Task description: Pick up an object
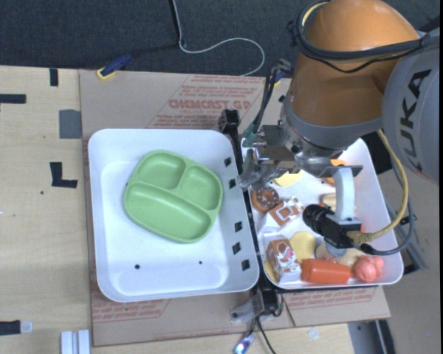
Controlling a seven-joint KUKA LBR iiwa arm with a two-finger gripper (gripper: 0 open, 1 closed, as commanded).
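Camera view: the grey-and-orange arm (354, 65) hangs over the right bin (380, 190), its jaws (269, 169) low at that bin's far-left corner; whether they are apart cannot be told. The left bin (103, 257) holds a green divided plate (173, 194). Small toy foods (284, 212) crowd the right bin; a clean pick likely means centring on one piece, clear of neighbours.

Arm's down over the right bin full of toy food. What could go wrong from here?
1. The right bin is crowded: the orange carrot, pink ball and pretzel lie close together, so a grab may catch two things or push them aside.
2. The tool sits near the wall between the bins, which it may hit.
3. The arm covers much of the bin from this camera, so a miss may go unseen.
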